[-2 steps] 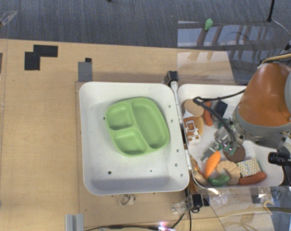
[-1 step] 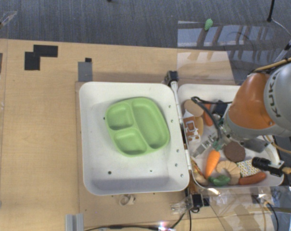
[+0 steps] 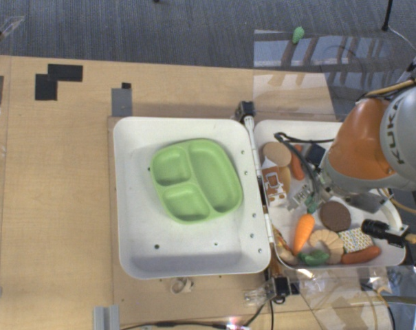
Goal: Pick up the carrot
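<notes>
Looming largest, the grey arm with its orange band reaches in from 3 o'clock over the right bin. Its gripper points down toward 7 o'clock; whether the fingers are spread or closed I cannot tell, as the wrist covers them. The carrot lies just below the gripper at 6 o'clock, orange, tip toward the bin's lower rim, leafy green end beside it. Nothing shows between the fingers. At 3 o'clock of the carrot sits a brown round piece, with a sausage lower right. The left bin holds a green divided plate.
</notes>
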